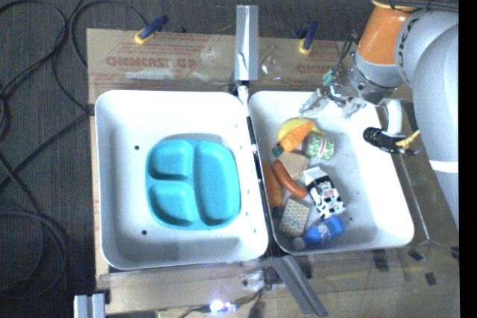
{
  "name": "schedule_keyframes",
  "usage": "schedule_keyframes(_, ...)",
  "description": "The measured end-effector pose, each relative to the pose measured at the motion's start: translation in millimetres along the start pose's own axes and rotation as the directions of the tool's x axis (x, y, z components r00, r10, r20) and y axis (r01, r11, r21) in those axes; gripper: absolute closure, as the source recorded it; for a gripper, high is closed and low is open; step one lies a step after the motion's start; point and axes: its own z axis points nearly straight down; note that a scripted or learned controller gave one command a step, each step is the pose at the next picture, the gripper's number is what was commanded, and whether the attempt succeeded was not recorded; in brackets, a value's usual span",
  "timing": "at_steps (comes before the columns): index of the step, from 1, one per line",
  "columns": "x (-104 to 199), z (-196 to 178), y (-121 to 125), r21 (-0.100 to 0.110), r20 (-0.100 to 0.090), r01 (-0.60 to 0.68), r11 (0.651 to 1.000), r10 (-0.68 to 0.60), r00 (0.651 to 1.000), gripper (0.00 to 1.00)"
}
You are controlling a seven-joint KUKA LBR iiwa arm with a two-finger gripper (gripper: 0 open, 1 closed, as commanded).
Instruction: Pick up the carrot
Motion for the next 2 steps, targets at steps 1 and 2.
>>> schedule_keyframes(1,38.4,48.8,2.2,-0.015,0.002,0.010,1.000,-0.010,1.000,0.00)
schedule_keyframes(2,39.2,41.4,3.2,-0.015,0.003,0.013,1.000,-0.013,1.000,1.00)
